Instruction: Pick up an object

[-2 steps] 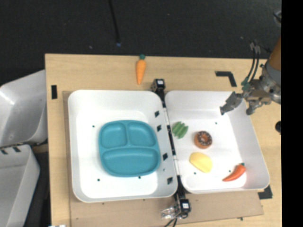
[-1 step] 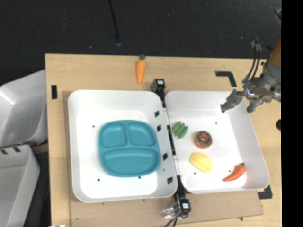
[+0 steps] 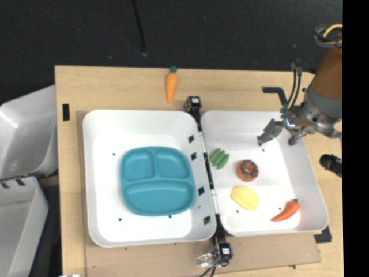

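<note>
The right bin (image 3: 230, 126) holds a green ridged piece (image 3: 219, 157), a brown doughnut (image 3: 248, 169), a yellow lemon-like fruit (image 3: 245, 198) and a red-orange chili pepper (image 3: 286, 211). My gripper (image 3: 281, 136) hangs over the bin's upper right part, up and to the right of the doughnut. It is open, its two fingers are spread apart, and nothing is between them.
A blue divided plate (image 3: 157, 179) lies in the left bin (image 3: 98, 131). An orange carrot (image 3: 171, 85) rests on the wooden bench behind the bins. Small black clips sit along the seam between the bins.
</note>
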Available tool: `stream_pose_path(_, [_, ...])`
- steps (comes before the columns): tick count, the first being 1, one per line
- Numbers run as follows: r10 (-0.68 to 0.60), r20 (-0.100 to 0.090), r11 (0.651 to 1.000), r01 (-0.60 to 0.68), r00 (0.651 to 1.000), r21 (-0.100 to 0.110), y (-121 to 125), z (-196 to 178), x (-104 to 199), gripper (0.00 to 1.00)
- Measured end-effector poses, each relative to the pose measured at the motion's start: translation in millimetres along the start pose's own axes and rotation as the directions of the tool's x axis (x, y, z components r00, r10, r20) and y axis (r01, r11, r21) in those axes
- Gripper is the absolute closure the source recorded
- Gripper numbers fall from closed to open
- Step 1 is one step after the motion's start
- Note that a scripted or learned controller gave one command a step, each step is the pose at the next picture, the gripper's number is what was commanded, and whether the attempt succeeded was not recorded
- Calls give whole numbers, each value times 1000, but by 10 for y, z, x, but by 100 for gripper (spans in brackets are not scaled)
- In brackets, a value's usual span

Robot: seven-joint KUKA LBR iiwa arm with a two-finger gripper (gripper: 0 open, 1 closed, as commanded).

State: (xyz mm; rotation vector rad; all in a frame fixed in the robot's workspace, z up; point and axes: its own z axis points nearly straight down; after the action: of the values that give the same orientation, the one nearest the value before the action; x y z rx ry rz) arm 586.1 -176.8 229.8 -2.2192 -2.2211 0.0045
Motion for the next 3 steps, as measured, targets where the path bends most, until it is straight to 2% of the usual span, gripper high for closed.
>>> stream_pose_path(2, [4,0,1000,-4,1000,-1,-37,1236,84,0])
stream_pose_path(3, [9,1,1000,-9,1000,-8,-20,1087,69,100])
